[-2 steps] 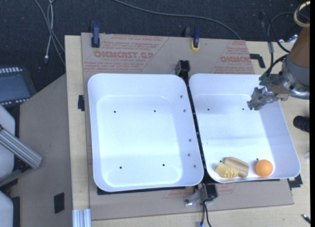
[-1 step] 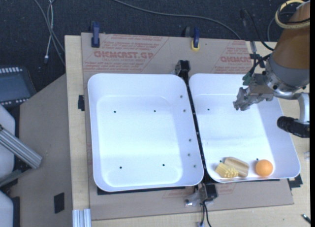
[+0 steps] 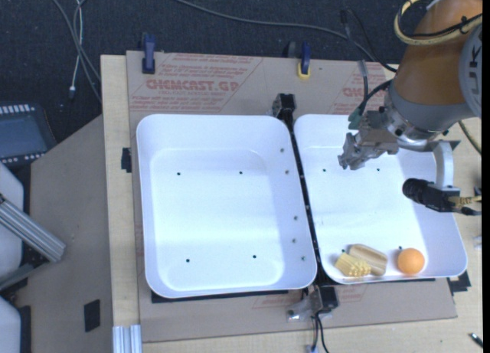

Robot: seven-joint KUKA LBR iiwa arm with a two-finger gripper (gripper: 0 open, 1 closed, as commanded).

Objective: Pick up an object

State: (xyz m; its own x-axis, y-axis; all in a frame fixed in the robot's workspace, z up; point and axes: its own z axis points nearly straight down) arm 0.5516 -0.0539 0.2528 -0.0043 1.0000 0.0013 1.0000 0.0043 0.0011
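1. Along the near wall of the right bin (image 3: 452, 263) three small things are seen in a loose row: a yellow piece shaped like a corn cob (image 3: 352, 266), a tan bread-like roll (image 3: 370, 253) touching it just behind, and an orange ball (image 3: 411, 260) a little apart to the right. It is judged that they have settled there because the bin floor dips toward its walls, which leaves little room on the near side of each.

2. A black cylindrical part (image 3: 426, 192) is seen above the right side of that bin, between the objects and the arm; whether it rests in the bin or is mounted on the rig cannot be told.

3. The left bin (image 3: 153, 214) is set just beside the right one, their rims nearly touching along the middle.

4. Farther back, the gripper (image 3: 354, 156) is held over the far part of the right bin, well apart from all three objects. Nothing is seen between its fingers, and whether they are wide or narrow cannot be told from this angle.

5. The pick is judged not yet begun: a move toward the near wall would be needed, and the ball, standing free, is thought the easiest to take.

6. Beyond the bins, clamps (image 3: 148, 44) are fixed on the board's far edge, presumably to keep it from shifting.
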